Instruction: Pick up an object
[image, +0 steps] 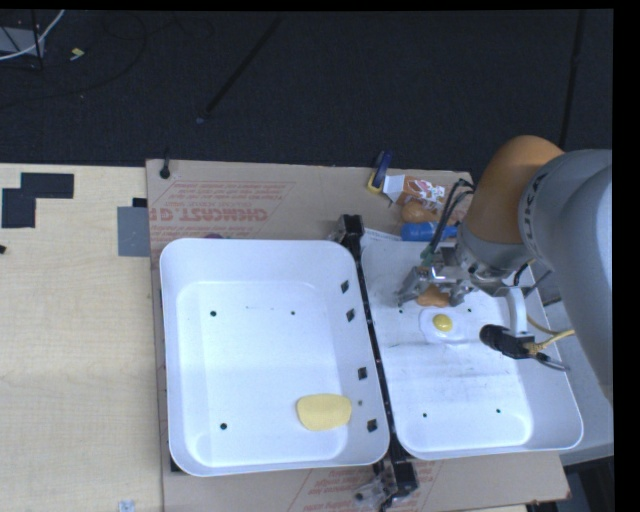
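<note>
Fried-egg toy (441, 325) in right bin (480, 400); upside-down red "CHEMCAST" print (226, 208) on cardboard (300, 176).

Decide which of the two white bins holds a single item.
The bin on the view's left: one yellow piece lies in it, while the other bin holds a toy fried egg and more items.

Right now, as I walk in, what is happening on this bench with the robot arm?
The grey arm reaches in from the right, with its gripper low in the far part of the right bin. The gripper sits right at a small orange-brown object, and a toy fried egg lies just in front of it. Whether anything is gripped cannot be told from this view. In the left bin, a yellow oval piece lies alone near the front right corner.
</note>
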